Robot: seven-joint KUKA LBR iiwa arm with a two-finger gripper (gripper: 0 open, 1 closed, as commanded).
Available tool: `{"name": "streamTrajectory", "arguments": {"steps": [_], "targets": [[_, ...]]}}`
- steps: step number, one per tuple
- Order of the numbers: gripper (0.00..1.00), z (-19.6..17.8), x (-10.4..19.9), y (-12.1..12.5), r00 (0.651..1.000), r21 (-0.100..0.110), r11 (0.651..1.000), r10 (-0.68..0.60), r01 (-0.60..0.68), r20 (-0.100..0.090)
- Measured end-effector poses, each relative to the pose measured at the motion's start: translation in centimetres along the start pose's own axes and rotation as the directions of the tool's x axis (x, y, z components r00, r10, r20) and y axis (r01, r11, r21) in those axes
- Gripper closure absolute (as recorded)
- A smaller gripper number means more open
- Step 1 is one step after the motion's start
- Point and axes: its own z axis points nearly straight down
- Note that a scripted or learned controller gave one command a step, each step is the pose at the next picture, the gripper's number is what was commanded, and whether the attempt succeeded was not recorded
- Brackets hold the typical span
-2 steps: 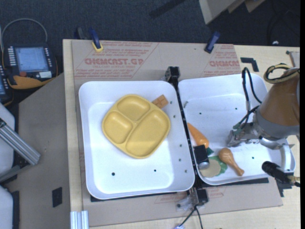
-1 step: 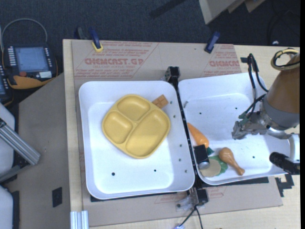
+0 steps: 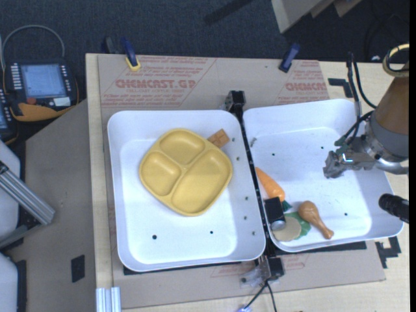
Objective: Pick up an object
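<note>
**A:** From the camera above, where is your pincer sitting?

**B:** My grey two-finger gripper (image 3: 335, 163) is hanging over the right-hand shallow white bin (image 3: 305, 119), toward its right side and over bare floor. Whether it is parted or closed I cannot tell; it is too small and dark to read, and I am seeing nothing caught in it.

**A:** And what are you reaching for?

**B:** The loose things are lying in the near-left part of that same bin. The brown toy chicken drumstick (image 3: 314, 218) is the closest to me, lying nearer the camera and a little to the left of my gripper. Its long axis is running on a diagonal, the fat end pointing far-left, the thin bone end near-right.

**A:** Anything beside it?

**B:** The orange plastic carrot (image 3: 270, 184) is lying further left against the bin wall, also slanting from far-left to near-right. A small black block (image 3: 273, 210) and a green disc (image 3: 290, 230) are crowding just left of the drumstick.

**A:** And the other bin?

**B:** The left white bin (image 3: 127, 194) is holding a yellow divided plate (image 3: 186, 171), well apart from me.

**A:** So the move?

**B:** I am judging it as a shift toward the near edge and slightly left, closing across the drumstick's slant.
</note>
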Motion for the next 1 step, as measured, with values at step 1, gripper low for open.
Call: {"name": "streamTrajectory", "arguments": {"steps": [1], "targets": [[1.0,-5.65,0.84,-0.26,1.0,0.0,1.0,0.0,0.0,0.0]]}}
